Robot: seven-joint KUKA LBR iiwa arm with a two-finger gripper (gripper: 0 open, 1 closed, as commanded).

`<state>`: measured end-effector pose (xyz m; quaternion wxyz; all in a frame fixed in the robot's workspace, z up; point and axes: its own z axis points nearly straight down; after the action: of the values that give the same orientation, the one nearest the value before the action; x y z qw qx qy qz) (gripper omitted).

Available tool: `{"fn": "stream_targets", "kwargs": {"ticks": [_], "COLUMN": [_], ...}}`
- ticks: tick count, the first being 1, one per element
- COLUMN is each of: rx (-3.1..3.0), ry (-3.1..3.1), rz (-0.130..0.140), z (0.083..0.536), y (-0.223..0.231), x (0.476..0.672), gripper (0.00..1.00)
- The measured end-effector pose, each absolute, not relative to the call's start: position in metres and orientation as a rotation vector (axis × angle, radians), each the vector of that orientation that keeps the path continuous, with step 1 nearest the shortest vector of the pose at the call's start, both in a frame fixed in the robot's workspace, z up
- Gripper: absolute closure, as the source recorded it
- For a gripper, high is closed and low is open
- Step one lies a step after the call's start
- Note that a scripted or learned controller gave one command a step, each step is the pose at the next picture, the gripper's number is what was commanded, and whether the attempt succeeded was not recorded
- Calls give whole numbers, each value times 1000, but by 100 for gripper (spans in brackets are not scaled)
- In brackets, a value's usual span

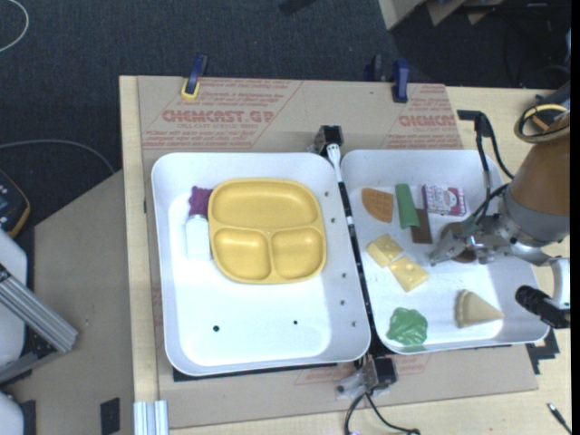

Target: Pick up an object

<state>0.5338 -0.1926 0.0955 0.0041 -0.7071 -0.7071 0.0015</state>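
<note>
The gripper [450, 246] is low inside the right bin [471, 166], in the middle of a small crowd of toy food. Its metal fingers point to the left of the view. They look a little apart, and I see nothing between them, so to my eye it holds nothing.

The nearest thing, and probably the one it will take, is the brown stick [421, 227]. It lies flat just beside the fingertips, next to the green stick [405, 205]. Its long axis runs up and down in the view, leaning a little, so it is nearly across the direction of the fingers.

I think several things can go wrong here. The two sticks touch along their sides, so a closing finger may push both or catch the wrong one. The brown stick is thin and flat on the floor of the bin, so the fingers may slide over it. The yellow cheese pieces [396, 261] and the pink carton [443, 199] are also near, and the gripper may push them.
</note>
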Motion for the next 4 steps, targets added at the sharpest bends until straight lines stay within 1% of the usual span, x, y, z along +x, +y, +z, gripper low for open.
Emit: {"fn": "stream_targets", "kwargs": {"ticks": [1,2,4], "rx": [-2218,-2222,-2226], "ry": [-2218,-2220,-2228], "rz": [3,0,-4], "z": [84,95,220], "y": [-192,-192,-202], "x": [533,534,543], "gripper": [0,100,100]}}
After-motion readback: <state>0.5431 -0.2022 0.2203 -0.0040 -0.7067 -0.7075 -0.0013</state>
